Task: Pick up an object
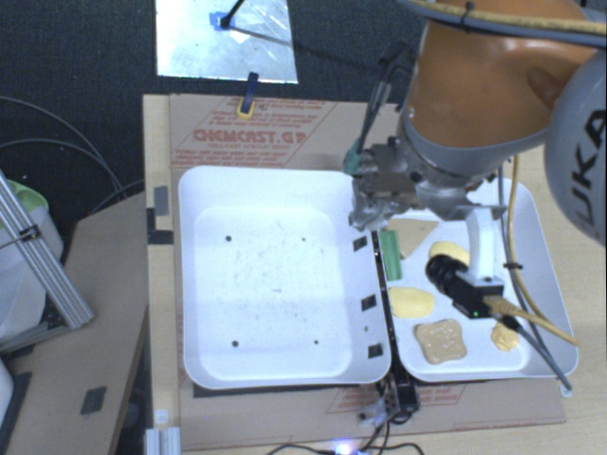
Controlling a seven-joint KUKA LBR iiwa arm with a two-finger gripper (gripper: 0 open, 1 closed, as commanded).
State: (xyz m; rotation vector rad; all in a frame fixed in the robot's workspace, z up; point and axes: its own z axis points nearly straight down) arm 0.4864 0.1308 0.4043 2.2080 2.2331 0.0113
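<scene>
From the camera view above the counter (pixel 114 254), two shallow white bins sit side by side on a sheet of printed cardboard (pixel 251 131). The left bin (pixel 204 349) shows a bare white floor with a few dark specks. The right bin (pixel 545 245) holds the objects: a green piece (pixel 390 251) lying along the bin's left wall, a yellow piece (pixel 450 252) just beside it toward the middle, a paler yellow lump (pixel 412 301) nearer the front, a tan, cookie-like piece (pixel 441 340) in front of that, and a small yellow bit (pixel 505 337) to its right. The arm (pixel 493 55) reaches in from the right, its orange band looming over the right bin's far side. The end effector (pixel 379 197) hangs above the divide between the bins, near the green piece; whether it is open or closed cannot be told, as the wrist hides it. Cables (pixel 531 311) trail across the right bin.
</scene>
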